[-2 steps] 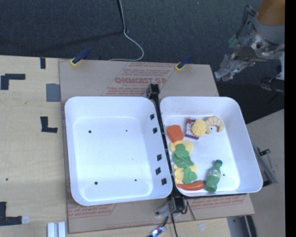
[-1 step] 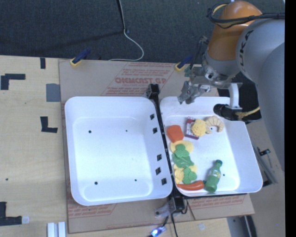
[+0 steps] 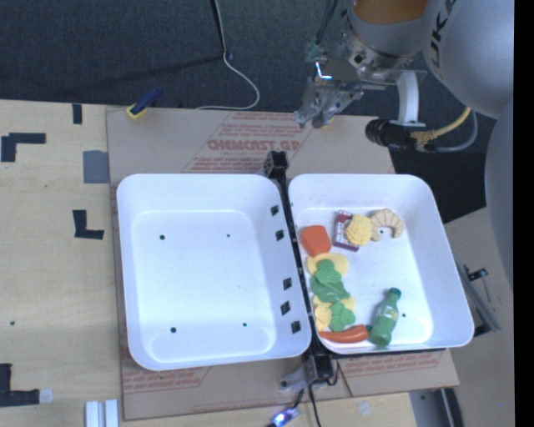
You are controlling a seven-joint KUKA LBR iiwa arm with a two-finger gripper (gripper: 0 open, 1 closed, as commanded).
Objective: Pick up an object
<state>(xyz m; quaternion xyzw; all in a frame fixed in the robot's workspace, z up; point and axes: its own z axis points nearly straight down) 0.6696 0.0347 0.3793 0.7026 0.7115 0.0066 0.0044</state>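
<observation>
The toy foods, among them an orange block (image 3: 314, 239), a corn cob (image 3: 359, 229), a croissant (image 3: 388, 222), leafy greens (image 3: 329, 283), a green bottle (image 3: 385, 317) and a red chili (image 3: 344, 335), lie clustered against the inner wall of the right bin (image 3: 421, 275), well below and toward the camera from the jaws. Those jaws (image 3: 321, 107) hang above the worktop (image 3: 242, 146) beyond the bins' far rims, gripping nothing that can be seen; whether they are spread or pressed together I cannot tell. Parked clear like this, they probably await a descent onto whichever piece is chosen, while the left bin (image 3: 142, 275) would take it.

A bulky, rounded grey metal arm (image 3: 480, 50) carries an orange band (image 3: 388, 8) above its wrist; a yellow cable (image 3: 446, 127) loops beside a small metallic two-finger gripper (image 3: 321, 113).
</observation>
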